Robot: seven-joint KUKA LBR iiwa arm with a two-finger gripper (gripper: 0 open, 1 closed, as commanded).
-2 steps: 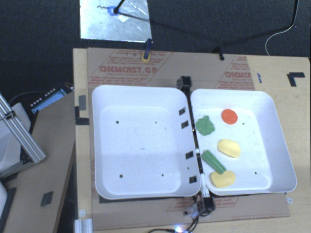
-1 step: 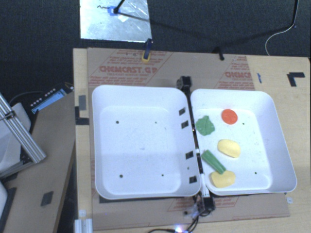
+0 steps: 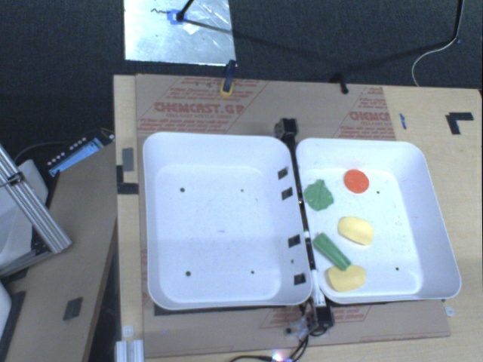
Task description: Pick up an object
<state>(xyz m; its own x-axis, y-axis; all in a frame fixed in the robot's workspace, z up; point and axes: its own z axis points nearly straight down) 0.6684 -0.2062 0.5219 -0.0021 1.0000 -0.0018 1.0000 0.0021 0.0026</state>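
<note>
The right bin (image 3: 423,225) holds several small objects. A red-orange disc (image 3: 356,180) lies near its back. A leafy green piece (image 3: 318,195) sits by the bin's left wall. A yellow oval (image 3: 355,230) rests in the middle. A dark green stick (image 3: 331,250) lies at a slant in front of it, and a second yellow lump (image 3: 346,278) sits at the front left corner.
The left bin (image 3: 219,217) stands beside the right one, joined along a black clipped seam (image 3: 298,217). Both rest on a cardboard sheet (image 3: 302,104). A shiny metal plate (image 3: 179,19) lies at the back, and a metal frame (image 3: 30,210) stands at the far left.
</note>
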